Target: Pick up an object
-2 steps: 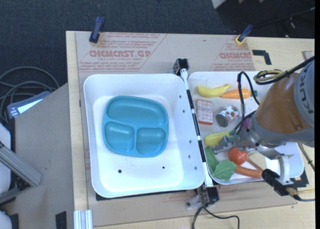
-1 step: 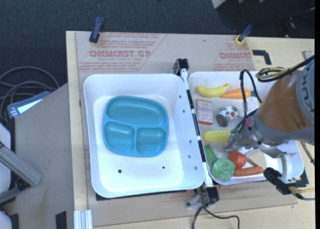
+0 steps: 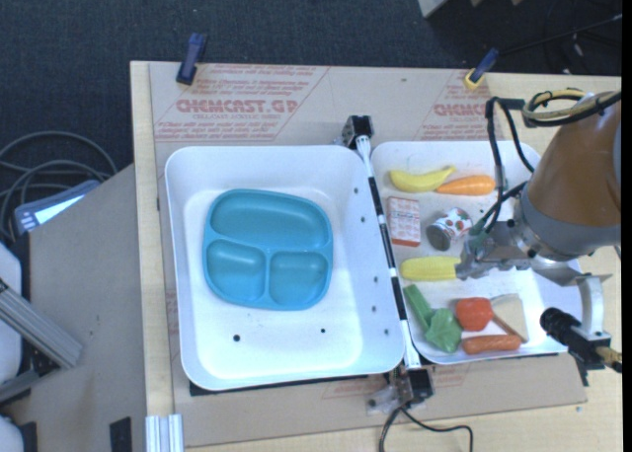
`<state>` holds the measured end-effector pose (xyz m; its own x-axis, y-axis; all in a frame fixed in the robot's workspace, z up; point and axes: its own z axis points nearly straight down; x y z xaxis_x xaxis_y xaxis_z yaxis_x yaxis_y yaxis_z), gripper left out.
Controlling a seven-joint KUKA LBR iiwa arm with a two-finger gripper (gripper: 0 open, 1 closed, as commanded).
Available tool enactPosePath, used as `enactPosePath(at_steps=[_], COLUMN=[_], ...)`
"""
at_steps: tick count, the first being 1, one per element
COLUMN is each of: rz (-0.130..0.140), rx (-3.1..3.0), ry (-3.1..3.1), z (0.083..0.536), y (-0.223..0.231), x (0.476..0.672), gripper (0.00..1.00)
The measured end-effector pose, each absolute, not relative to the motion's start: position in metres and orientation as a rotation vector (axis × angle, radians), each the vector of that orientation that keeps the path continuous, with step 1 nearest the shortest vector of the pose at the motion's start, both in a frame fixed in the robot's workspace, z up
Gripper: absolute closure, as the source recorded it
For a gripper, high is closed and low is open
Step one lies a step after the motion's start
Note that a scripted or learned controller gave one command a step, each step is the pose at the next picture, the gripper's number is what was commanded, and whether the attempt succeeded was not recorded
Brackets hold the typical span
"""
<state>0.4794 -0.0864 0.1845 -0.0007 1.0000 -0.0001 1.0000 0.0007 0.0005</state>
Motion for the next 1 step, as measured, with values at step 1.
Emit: enactPosePath(at_steps=[1], rz=[0.000], rx=[2.220], ry=[2.220], z=[0.1812], y=[-0.1261], x=[0.5071], gripper=[1.00])
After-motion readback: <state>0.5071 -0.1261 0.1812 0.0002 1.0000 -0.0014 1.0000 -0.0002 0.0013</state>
